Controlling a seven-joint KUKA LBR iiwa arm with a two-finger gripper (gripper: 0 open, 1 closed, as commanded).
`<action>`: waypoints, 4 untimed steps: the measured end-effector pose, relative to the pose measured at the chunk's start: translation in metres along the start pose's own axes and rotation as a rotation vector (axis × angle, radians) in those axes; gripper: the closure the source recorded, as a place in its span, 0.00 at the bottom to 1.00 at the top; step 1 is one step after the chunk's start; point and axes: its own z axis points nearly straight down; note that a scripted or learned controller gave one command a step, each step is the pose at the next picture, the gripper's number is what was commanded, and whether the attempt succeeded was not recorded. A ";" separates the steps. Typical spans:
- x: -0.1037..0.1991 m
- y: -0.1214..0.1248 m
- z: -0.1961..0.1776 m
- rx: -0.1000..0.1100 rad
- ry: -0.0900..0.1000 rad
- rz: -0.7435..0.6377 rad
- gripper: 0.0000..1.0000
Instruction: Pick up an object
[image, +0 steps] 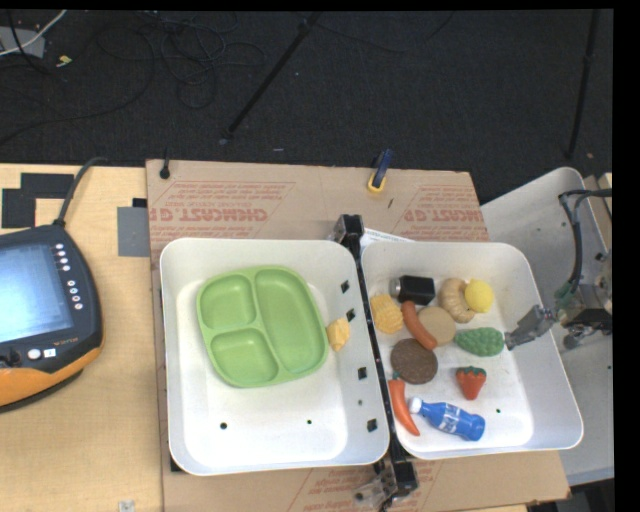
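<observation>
Bins first: we've got the left bin (200, 420) with a green tray (262, 325) and a small yellow piece (339, 334), and the right bin (545, 420) packed with toy food. Nothing's been lifted yet, so basically the whole pick is still ahead of us. The gripper (528, 327) sits at the right bin's right edge, just beside the green leafy toy (481, 341); we can't tell its opening, and nothing's visibly in it. Blue bottle (452, 419), carrot (399, 406) and strawberry (471, 381) all lie on the floor.
</observation>
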 end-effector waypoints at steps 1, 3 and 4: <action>0.000 0.001 -0.004 -0.008 -0.002 -0.002 0.00; 0.000 -0.004 0.100 -0.003 0.000 -0.003 0.00; 0.004 0.001 0.144 -0.005 0.000 -0.005 0.00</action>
